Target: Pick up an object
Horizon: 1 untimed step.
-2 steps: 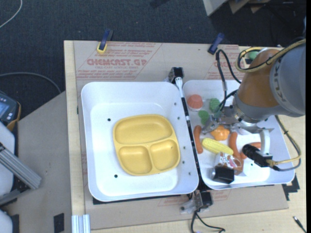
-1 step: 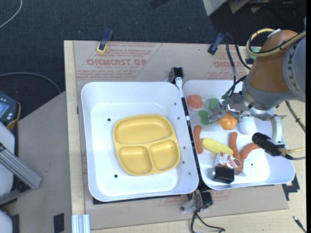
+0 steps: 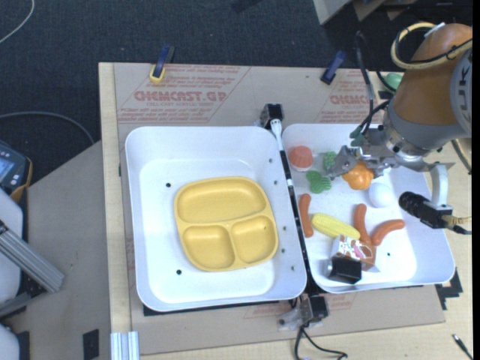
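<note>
Left bin (image 3: 142,201) holds a yellow divided tray (image 3: 223,222), well left of the gripper (image 3: 352,163). The arm (image 3: 427,88) reaches over the right bin (image 3: 435,265). Gripper sits low among toy food, touching or just above an orange piece (image 3: 360,177); finger opening cannot be told. Green piece (image 3: 320,182) just left, white egg (image 3: 381,193) just beside. Risk: crowding, so fingers could nudge neighbours and close on nothing.

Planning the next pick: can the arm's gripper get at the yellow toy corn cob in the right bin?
Probably yes. The yellow toy corn cob lies uncovered in the right white bin, with the gripper hovering nearby; orange sausages alongside may crowd the fingers.
</note>
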Each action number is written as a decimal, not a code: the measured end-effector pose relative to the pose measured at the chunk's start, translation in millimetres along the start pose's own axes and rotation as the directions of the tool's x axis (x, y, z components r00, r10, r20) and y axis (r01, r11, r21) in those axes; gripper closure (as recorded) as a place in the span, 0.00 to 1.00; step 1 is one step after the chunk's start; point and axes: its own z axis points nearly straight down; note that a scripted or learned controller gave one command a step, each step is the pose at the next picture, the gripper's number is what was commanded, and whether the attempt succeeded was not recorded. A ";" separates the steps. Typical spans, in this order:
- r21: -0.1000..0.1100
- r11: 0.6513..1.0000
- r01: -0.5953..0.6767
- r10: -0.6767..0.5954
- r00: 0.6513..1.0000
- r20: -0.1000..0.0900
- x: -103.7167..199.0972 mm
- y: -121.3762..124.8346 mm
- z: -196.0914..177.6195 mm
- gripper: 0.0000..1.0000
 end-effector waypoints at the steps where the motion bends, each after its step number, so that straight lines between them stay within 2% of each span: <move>1: 0.000 1.000 0.000 0.000 1.000 0.000 0.1 1.3 -24.4 1.00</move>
